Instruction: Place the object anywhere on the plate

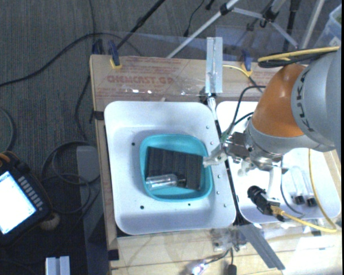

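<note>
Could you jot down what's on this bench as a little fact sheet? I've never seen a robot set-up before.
Bench: two shallow white bins side by side
Left bin: holds a teal plate
On the plate: a black object and a small clear object at its lower edge
Arm: grey with an orange band, over the right bin
Gripper: near the plate's right rim
Outside the bench: a handheld screen on the floor

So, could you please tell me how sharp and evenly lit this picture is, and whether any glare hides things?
Camera view: mostly sharp and evenly lit; the left bin is bright but not blown out; the teal plate and the dark object on it read clearly; a clear item on it is hard to make out; the arm, close to the lens, looks soft.
</note>
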